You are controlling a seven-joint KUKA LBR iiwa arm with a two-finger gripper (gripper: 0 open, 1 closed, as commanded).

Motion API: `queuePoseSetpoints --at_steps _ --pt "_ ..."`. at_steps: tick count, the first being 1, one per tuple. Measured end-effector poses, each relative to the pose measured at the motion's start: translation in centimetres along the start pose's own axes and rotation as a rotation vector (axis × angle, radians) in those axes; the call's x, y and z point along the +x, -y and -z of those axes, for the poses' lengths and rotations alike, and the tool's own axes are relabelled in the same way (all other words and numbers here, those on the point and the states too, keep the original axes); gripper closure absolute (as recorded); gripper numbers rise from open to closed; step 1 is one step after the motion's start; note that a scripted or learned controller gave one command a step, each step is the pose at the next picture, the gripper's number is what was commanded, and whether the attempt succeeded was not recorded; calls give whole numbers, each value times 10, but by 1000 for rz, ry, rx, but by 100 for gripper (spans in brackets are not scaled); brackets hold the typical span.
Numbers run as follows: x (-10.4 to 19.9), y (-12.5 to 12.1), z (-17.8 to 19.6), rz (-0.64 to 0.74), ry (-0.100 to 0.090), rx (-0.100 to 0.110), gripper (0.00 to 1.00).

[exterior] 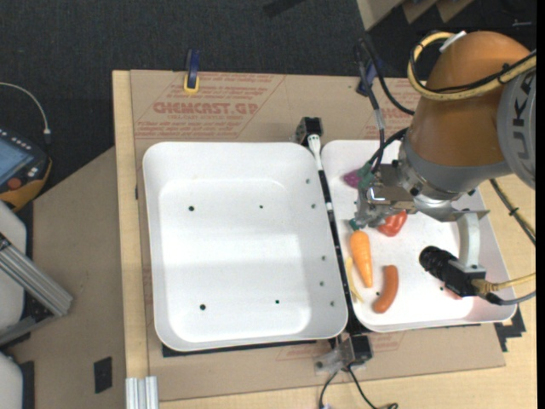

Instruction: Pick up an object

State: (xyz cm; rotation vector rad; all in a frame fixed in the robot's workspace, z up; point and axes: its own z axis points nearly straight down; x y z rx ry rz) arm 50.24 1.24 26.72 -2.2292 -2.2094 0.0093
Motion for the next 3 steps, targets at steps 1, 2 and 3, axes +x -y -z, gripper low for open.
queuePoseSetpoints --at_steps 1,2,3 --pt "-68 19 7 0 -1 -4 100" --pt "6 9 15 15 -3 -9 100" --pt "-110 23 36 -3 3 -11 100"
